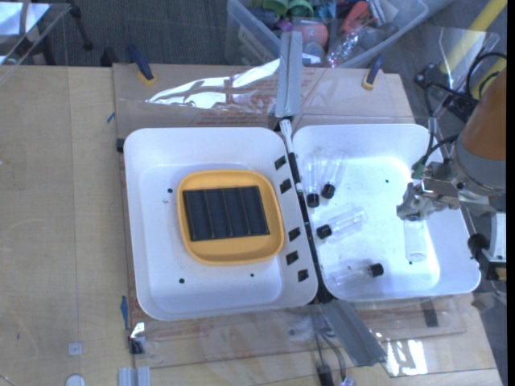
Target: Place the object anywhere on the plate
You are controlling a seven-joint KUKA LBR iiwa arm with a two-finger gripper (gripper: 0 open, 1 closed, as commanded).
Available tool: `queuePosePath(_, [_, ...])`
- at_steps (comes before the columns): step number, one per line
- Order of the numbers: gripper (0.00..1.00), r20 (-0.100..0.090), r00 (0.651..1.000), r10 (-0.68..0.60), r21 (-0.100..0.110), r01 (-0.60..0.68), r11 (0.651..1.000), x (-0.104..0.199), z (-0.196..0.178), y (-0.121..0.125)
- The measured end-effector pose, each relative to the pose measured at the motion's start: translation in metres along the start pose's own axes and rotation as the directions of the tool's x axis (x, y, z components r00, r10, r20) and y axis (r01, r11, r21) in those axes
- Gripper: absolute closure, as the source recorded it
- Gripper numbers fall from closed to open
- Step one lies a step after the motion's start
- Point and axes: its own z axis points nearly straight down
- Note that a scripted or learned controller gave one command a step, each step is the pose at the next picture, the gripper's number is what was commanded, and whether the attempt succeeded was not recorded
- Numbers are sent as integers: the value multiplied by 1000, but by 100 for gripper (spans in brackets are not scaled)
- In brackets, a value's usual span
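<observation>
A yellow plate [232,252] with a dark ribbed centre lies in the left white bin [153,288]. Several clear plastic tubes with black caps lie in the right bin [459,276]: two side by side [322,175] near the divider, one [344,222] at the middle, one [358,273] near the front. Another clear tube [415,244] lies toward the right side. My gripper [412,206] hangs over the right bin's right part, just above that last tube. I see nothing clearly held in it.
A metal divider with black clips [291,215] runs between the bins. A clear tub of colourful items [322,10] stands behind the bins. Cables and the orange-banded arm [487,135] crowd the right edge.
</observation>
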Motion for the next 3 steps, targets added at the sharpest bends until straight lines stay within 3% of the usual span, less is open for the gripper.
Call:
queuePosePath(1, [100, -1, 999, -47, 3, 47, 999, 18, 19, -42])
queuePosePath(2, [100, -2, 957, -289, 3, 289, 957, 71, 25, -62])
queuePosePath(3, [100, 1, 931, -366, -2, 366, 931, 92, 25, 58])
